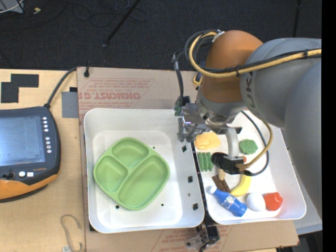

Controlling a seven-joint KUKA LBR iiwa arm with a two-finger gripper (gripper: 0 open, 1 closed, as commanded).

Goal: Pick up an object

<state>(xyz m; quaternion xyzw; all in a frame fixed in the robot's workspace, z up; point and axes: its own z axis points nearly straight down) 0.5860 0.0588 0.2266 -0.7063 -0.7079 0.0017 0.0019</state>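
My gripper [187, 129] hangs over the inner edge of the right bin [292, 185], close to the divider between the two bins. Just right of it lies a yellow-orange soft object [208, 140], and a dark green ridged piece [205, 160] lies below that. Farther right is a green spiky ball [248, 146]. Toward the front of the bin lie a yellow banana [242, 186], a brown piece [220, 183], a blue bottle with a white cap [230, 202], a white egg-shaped thing [255, 201] and a red-orange cup [273, 200]. I see nothing held by the gripper.
The left bin [100, 125] holds a light green divided plate [132, 172]. A tablet-like pendant [26, 143] with an orange underside lies on the bench at the far left. The arm's grey and orange body covers the back of the right bin.
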